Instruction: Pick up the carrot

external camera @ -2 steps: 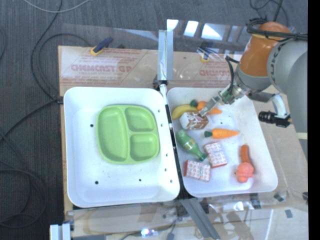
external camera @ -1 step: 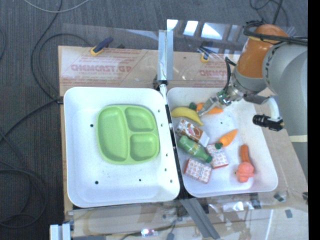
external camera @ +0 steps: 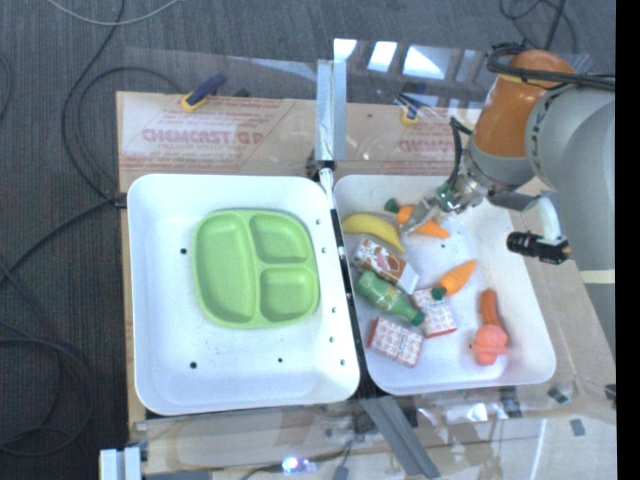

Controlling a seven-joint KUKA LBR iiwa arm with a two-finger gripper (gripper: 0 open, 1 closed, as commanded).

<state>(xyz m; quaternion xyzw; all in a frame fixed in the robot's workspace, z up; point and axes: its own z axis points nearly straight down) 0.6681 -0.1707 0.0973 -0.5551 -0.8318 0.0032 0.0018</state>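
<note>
An orange tapered carrot (external camera: 458,277) lies in the middle of the right bin (external camera: 530,363). A second orange carrot-like piece (external camera: 432,231) sits further back, with a small orange bit with green (external camera: 403,212) just left of it. My gripper (external camera: 438,206) is low over the back of the right bin, right above that rear orange piece and touching or nearly touching it. It stands well behind the tapered carrot. Whether anything is held is hidden by the wrist.
The right bin also holds a banana (external camera: 372,228), a green bottle (external camera: 388,298), small cartons (external camera: 397,340), a red sausage (external camera: 488,307) and a pink-orange toy (external camera: 489,345). The left bin (external camera: 160,368) holds a green divided plate (external camera: 257,267). A metal divider post (external camera: 330,118) stands between the bins at the back.
</note>
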